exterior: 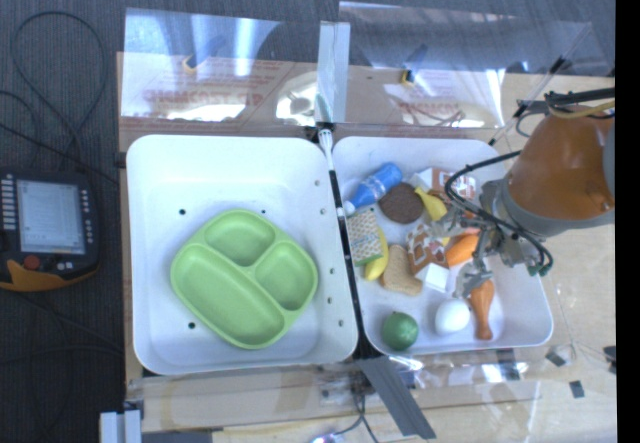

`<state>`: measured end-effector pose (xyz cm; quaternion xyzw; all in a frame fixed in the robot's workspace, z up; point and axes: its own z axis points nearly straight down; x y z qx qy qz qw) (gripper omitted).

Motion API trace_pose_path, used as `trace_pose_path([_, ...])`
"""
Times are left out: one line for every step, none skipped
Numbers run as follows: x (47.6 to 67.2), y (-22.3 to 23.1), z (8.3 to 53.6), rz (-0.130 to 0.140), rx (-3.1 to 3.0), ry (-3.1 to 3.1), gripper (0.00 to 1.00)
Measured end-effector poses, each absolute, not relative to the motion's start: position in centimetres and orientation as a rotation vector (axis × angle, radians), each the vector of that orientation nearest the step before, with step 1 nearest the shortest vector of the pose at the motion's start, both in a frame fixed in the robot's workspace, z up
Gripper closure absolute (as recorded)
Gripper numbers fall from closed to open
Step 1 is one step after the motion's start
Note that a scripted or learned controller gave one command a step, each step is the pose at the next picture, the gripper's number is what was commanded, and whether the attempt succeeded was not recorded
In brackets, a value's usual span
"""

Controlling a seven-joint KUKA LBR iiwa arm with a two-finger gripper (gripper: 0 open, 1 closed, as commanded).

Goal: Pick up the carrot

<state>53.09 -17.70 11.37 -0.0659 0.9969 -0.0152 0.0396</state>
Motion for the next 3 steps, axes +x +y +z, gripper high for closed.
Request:
trace_pose_path([51.9, -15.7, 9.1, -0.013, -0.125, 3.126, 0.00])
trace_pose_path([52.1, -15.6, 10.2, -0.015, -0.127, 3.121, 1.00])
trace_pose_path([51.7, -21.4, 21.4, -0.008, -0.216, 3.125, 1.00])
